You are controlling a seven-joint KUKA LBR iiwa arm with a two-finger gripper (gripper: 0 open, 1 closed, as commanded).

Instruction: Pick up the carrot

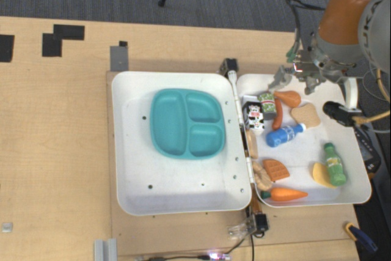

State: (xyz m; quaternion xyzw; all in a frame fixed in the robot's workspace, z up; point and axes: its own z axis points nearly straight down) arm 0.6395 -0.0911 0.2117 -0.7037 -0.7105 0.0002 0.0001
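Carrot (pixel 288 195) lies left-right at right bin's (pixel 357 189) near edge, tip right. Gripper (pixel 295 74) hovers over far edge, fingers spread, holding nothing.

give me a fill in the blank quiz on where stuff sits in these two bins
1. The teal divided plate lies in the ____ bin.
2. The carrot lies along the right bin's ____ edge.
3. The green bottle rests against a ____ piece of toy food.
4. The gripper hangs over the right bin's ____ edge.

Missing words: left; near; yellow; far

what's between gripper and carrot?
Camera view: from gripper down to carrot lie a sausage, blue bottle and waffle-like piece.
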